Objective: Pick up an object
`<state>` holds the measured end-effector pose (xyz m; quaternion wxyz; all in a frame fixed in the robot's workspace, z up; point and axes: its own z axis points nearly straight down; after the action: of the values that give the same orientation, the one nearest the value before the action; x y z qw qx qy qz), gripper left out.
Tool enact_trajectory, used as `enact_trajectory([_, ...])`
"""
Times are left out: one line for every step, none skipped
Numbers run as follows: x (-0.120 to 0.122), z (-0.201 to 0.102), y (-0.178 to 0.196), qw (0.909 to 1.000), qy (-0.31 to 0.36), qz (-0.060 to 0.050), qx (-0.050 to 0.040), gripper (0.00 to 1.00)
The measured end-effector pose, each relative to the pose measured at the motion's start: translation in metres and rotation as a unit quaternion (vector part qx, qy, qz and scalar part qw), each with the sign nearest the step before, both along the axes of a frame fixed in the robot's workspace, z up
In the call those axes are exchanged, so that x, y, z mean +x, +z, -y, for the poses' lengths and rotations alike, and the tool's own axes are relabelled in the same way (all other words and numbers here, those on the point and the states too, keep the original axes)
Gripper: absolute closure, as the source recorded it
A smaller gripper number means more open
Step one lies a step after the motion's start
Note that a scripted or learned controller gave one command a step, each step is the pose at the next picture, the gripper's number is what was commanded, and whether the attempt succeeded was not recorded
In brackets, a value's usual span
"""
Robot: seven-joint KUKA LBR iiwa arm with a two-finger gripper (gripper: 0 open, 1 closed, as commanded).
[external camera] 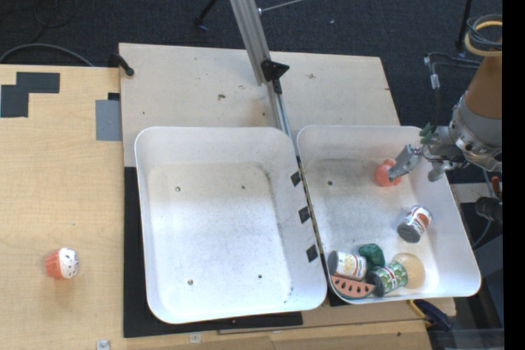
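Note:
The right bin holds a small red object near its far side. A grey-and-red can lies in the middle of it. At its near corner are a white-labelled can, a dark green piece, a watermelon slice, a green can and a tan round thing. My gripper hangs over the bin's far right part, open. One finger is right beside the red object, and nothing sits between the fingers.
The left bin stands beside the right one, with black clips along the shared wall. An aluminium bar slants up from between the bins. A small red-and-white object lies on the wooden table at far left.

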<state>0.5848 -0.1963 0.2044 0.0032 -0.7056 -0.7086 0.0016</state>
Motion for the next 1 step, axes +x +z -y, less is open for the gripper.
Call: enact_trajectory([-0.0041, 0.0054, -0.0620, 1.0000, -0.003, -0.001, 0.0001, 0.00])
